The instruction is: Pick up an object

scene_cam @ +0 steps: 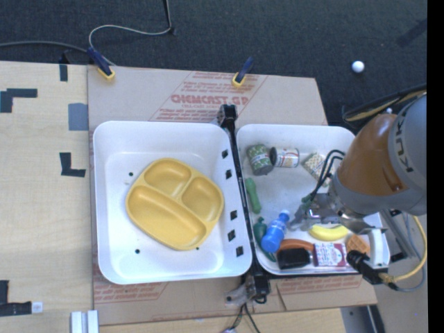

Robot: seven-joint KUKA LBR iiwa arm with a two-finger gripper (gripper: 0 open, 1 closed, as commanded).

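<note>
On the far left of the bench, bare tan board with dark tape marks. Next, a cardboard sheet [201, 99] with red print, held at its top edge by two yellow-and-blue clamps [102, 64].

Left bin [111, 255]: a yellow divided plate [175, 203] lies flat near the middle, turned at a slant. A black divider [234, 186] runs between the two bins.

Right bin [295, 134], cluttered:
- top left, a green patterned can [260, 158] on its side, with a small jar [288, 158] just beside it
- a speckled packet [313, 163] further right
- a green marker [253, 194] along the left wall
- a blue bottle [274, 232] tilted, lower left
- a black object [293, 257] at the bottom edge, touching a red-and-white box [329, 255]
- a banana [327, 232] just above that box

The gripper [311, 215] is low in the right bin, just above and left of the banana, close to it. From this angle I cannot tell whether it is spread or closed, nor whether it touches the banana. Nothing is seen held.

The arm [378, 165], orange band and grey wrist, covers the bin's right side. Top right, a white ball [357, 66] lies on dark carpet.
</note>
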